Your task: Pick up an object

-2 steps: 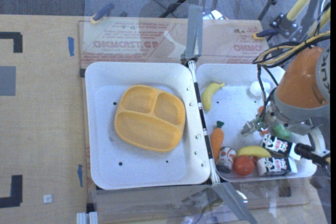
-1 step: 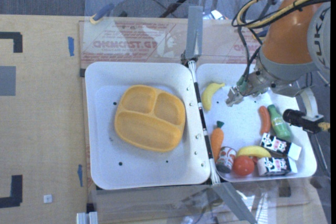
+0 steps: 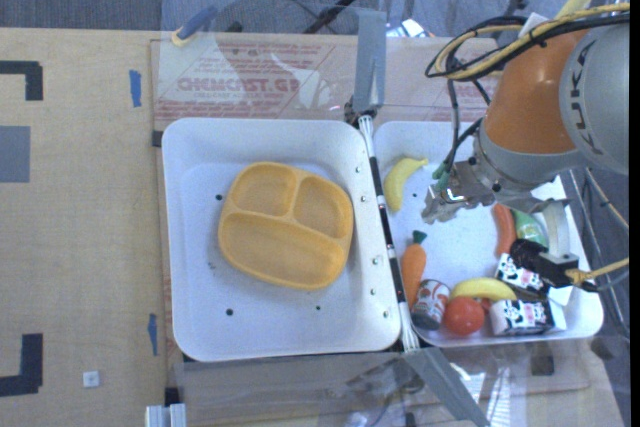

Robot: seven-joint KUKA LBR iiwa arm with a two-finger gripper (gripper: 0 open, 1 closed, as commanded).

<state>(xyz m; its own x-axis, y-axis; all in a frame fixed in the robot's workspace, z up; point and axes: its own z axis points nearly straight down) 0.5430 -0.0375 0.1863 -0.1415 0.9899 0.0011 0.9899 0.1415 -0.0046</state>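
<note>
My gripper (image 3: 443, 202) hangs over the upper middle of the right bin (image 3: 455, 237), just right of a small yellow banana (image 3: 399, 179) lying by the bin's left wall. Nothing shows in the gripper. Below it on the bin floor lies a carrot (image 3: 413, 267) with a green top. Along the bin's near edge sit a small can (image 3: 430, 304), a red tomato (image 3: 463, 316), a second banana (image 3: 484, 289) and a black-and-white patterned box (image 3: 521, 316). The arm's wrist hides part of the bin's right half.
The left bin (image 3: 190, 245) holds a yellow divided plate (image 3: 286, 224) at its middle. A red-orange vegetable (image 3: 503, 227) and a green item (image 3: 531, 231) lie at the right bin's right side. Cables loop above the arm.
</note>
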